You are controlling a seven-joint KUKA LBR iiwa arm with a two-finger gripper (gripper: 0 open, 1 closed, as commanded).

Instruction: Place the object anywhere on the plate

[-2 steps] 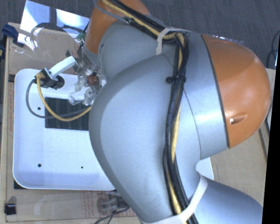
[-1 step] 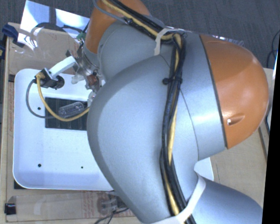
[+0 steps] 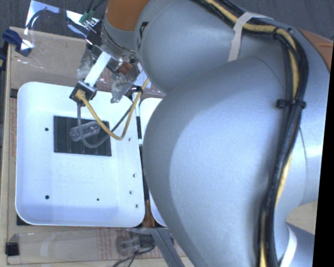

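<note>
A dark grey rectangular plate lies flat in the left white bin, toward its far left part. On the plate rests a small clear, glassy object, near the plate's upper right. My gripper hangs above the bin's far edge, up and to the right of the object and apart from it. Its two translucent fingers stand open with nothing between them.
The bulky grey arm covers nearly all of the right bin, of which a sliver shows beside the left bin. A yellow cable loops down over the plate's right edge. Clamps and brackets sit along the bench's wooden border.
</note>
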